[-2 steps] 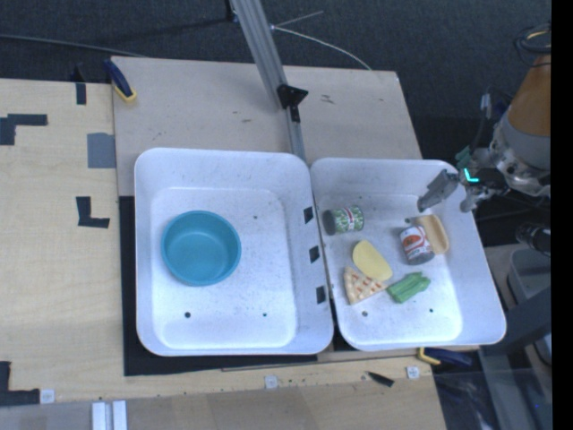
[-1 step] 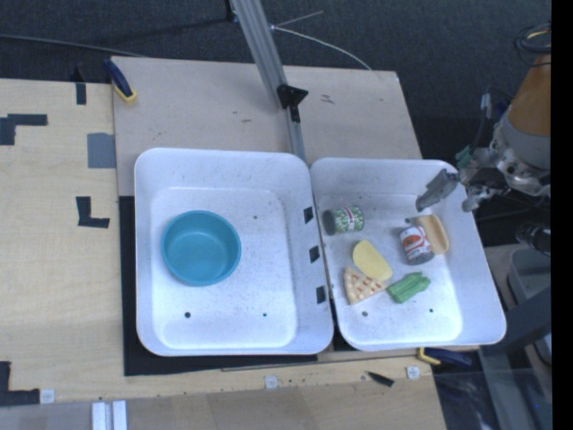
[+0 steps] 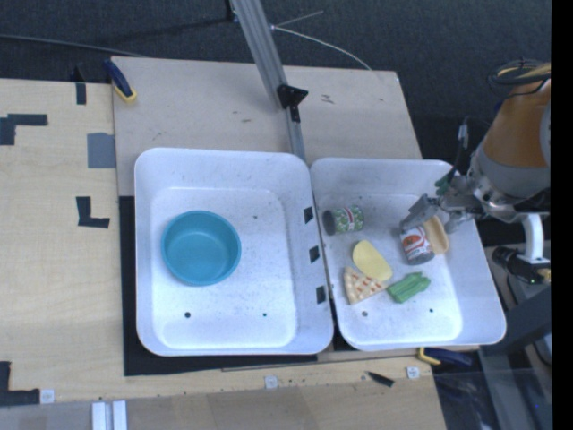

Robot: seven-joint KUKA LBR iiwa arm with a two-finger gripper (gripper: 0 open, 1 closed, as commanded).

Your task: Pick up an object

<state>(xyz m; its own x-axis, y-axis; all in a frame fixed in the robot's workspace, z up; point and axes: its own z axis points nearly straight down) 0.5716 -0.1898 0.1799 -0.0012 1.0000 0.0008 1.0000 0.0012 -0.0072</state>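
Bench inventory, near edge to far.

1. Blue clip-like item (image 3: 448, 357), w/ yellow tip, on bench just below the right bin's near rim.
2. Right bin (image 3: 474, 316), white, shallow. Contents, near to far:
 - green toy veg (image 3: 408, 287), lying flat, near-right of centre.
 - waffle-pattern wedge (image 3: 362, 286), orange/tan, just left of the green piece, apart from it.
 - yellow oval pc (image 3: 371, 261), touching the wedge's far edge.
 - red/white can (image 3: 416, 244), on its side or tilted, can't tell which; a tan rounded pc (image 3: 437, 236) right beside it.
 - small green-labelled can (image 3: 345, 219), lying on its side, near the bin's left wall.
3. Left bin (image 3: 269, 325), white, side by side w/ the right one. Holds a blue bowl (image 3: 200, 247), upright, left of centre.
4. My gripper (image 3: 428, 222): over the right bin's far-right part, directly above the red/white can and tan pc. Fingers spread, angled down toward the can; nothing seen pinched btwn them. My arm (image 3: 517, 141) comes in from the right, orange band showing.
5. Metal pole (image 3: 265, 47), slanting from the far edge down to the gap btwn bins.
6. Blue/yellow clamp (image 3: 120, 81), far-left corner of the board.
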